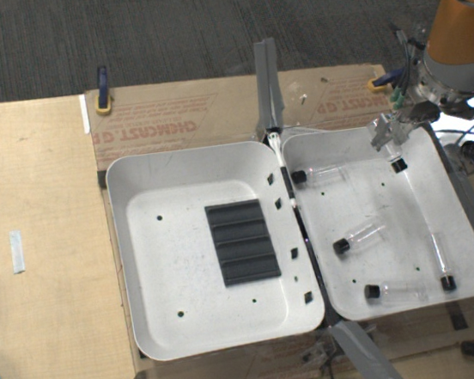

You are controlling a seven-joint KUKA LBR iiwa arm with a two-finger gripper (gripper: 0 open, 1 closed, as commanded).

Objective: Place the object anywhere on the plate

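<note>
A black ridged plate lies flat in the middle of the left bin. The right bin holds several clear tubes with black caps: one at the upper left, one in the middle, one along the front and one by the right wall. My gripper hangs over the right bin's far right corner. A short clear tube with a black cap sits right under its tip, touching or nearly so. Whether that tube is gripped is hidden.
The bins sit on brown cardboard, with a metal divider post between them at the back. Blue-and-yellow clamps hold the cardboard's far corners. A tan table lies to the left.
</note>
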